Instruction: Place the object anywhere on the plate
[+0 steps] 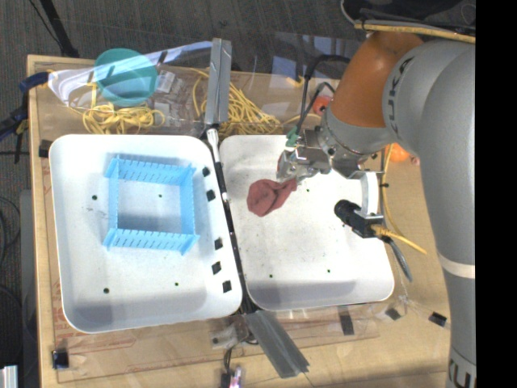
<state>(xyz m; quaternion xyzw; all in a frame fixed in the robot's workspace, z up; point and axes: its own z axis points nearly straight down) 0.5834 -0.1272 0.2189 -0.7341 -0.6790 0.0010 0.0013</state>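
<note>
White bins sit side by side on the tabletop (48, 338). A blue square frame (150, 204) lies in the left bin (81, 297). In the right bin (323, 285), the tool (292, 166) pinches a reddish cloth (268, 196) by its upper end.

both bins (129, 301) white, dotted with small black marks; left one holds a light blue ribbed square frame (151, 203); right one a dull red-brown soft lump (266, 197); arm (428, 79) grey, orange band; yellow cord (242, 110) and teal cup (127, 73) on tan wood worktop (161, 354)
</note>
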